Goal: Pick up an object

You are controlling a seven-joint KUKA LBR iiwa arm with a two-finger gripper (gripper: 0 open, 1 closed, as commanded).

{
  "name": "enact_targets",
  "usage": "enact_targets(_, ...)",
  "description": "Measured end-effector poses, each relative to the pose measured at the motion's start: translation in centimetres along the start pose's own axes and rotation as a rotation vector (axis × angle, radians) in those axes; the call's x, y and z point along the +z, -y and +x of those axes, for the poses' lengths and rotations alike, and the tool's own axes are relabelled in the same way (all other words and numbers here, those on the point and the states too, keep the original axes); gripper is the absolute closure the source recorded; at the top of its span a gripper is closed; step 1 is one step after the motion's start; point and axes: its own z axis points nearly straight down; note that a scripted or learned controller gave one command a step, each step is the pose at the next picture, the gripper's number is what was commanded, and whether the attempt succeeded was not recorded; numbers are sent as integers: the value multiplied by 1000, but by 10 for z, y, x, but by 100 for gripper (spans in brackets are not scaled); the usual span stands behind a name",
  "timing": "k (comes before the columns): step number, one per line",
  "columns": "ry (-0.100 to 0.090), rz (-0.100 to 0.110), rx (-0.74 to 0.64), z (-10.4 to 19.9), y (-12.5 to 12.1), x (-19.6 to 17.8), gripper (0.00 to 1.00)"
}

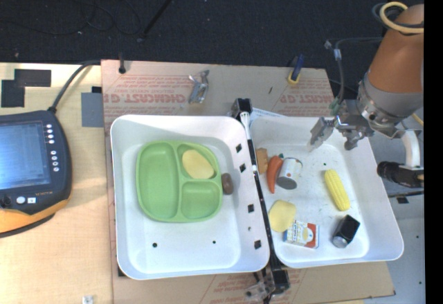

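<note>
Jaws were seen apart, nothing between them, hung over the right bin's (387, 244) far right edge. Bare floor lay beneath. Corn cob (337, 189) was noted just below, well apart. Carrot (274, 172), can (289, 172), carton (302, 234) crowded the bin's left.

Yellow corn cob (337, 189), right bin

Upside-down red lettering on cardboard (159, 91), illegible.
</note>
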Motion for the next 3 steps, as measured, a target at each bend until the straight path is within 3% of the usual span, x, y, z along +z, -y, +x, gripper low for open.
enact_targets(1,0,-6,-2,-54,30,140,0)
enact_targets(2,-3,3,4,-56,32,135,100)
enact_targets(3,5,-13,-3,6,23,155,100)
